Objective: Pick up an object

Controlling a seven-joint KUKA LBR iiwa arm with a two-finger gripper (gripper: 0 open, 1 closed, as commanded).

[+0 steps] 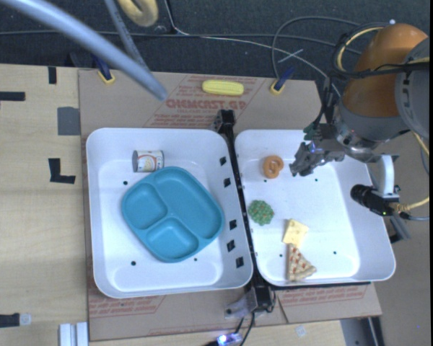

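The right bin (346, 265) holds an orange round pastry (273, 166), a green broccoli piece (260, 211), a yellow cheese wedge (296, 232) and a pizza slice (299, 264). My gripper (303, 161) hangs over the upper part of this bin, just right of the orange pastry and apart from it. Nothing shows between its dark fingers. The grey arm with its orange band (379, 63) comes in from the upper right.
The left bin (101, 215) carries a blue divided tray (172, 213) and a small can (148, 161) lying on its side. A yellow banana-like piece (223, 87) rests on the cardboard behind the bins. Cables trail across the back.
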